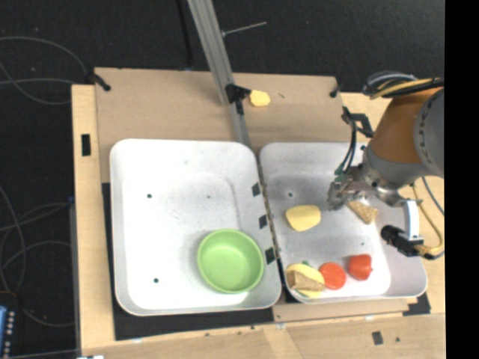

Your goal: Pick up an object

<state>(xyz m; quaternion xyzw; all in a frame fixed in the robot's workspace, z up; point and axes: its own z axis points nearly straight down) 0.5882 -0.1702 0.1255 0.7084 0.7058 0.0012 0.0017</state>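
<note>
- Reaching in from the right, the grey arm (408, 137) with its orange band has the end effector (346, 195) low over the right bin (299, 163), in its upper right part.
- Finger state: cannot tell; the wrist body and cabling cover the tips from this slanted view.
- Just right of the end effector, a tan, bread-like piece (364, 212) lies against the wrist; whether it is touched or merely beside it cannot be told.
- Left of and slightly below the end effector, a pale yellow rounded object (303, 217) sits alone on the bin floor, near but apart from the tool.
- Further below, along the bin's near wall: a red object (360, 266) almost directly beneath the end effector, an orange-red round one (332, 276) just left of it, then a yellow-and-tan item (305, 279) in the lower left corner, close to the orange-red one.
- Well to the left, past the divider between bins, the left bin (172, 178) holds a green bowl (230, 260), upright, in its lower right area.
- Up and to the left of the end effector, outside both bins, a small yellow piece (260, 98) rests on the counter (150, 103) beside the foot of a slanted metal post (213, 43).
- Black cables (30, 73) trail over the dark floor far left.
</note>
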